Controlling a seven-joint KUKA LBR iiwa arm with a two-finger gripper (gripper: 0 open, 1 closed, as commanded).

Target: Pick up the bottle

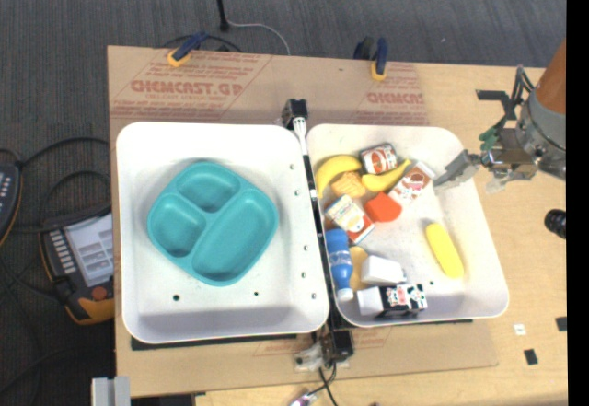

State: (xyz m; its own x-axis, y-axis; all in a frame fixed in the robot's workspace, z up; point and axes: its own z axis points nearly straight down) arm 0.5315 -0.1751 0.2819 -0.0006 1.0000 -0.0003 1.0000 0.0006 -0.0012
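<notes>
Nearest the camera, the right bin (479,298) has at its front edge a small black-and-white carton (405,299) beside a white box (379,270). Going outward from the gripper (457,170): it hangs over that bin's far right rim, its two fingers spread apart with nothing between them, the grey arm (543,133) reaching off to the right. Well apart from it, the bottle (339,259), blue with a white lower part, lies against the bin's left wall, near the front. Toward the bin's right side lies a yellow corn cob (444,249); at its back lie a banana (345,168) and a small can (378,158). Left of this bin, the other bin (138,303) holds a teal divided plate (213,220)
</notes>
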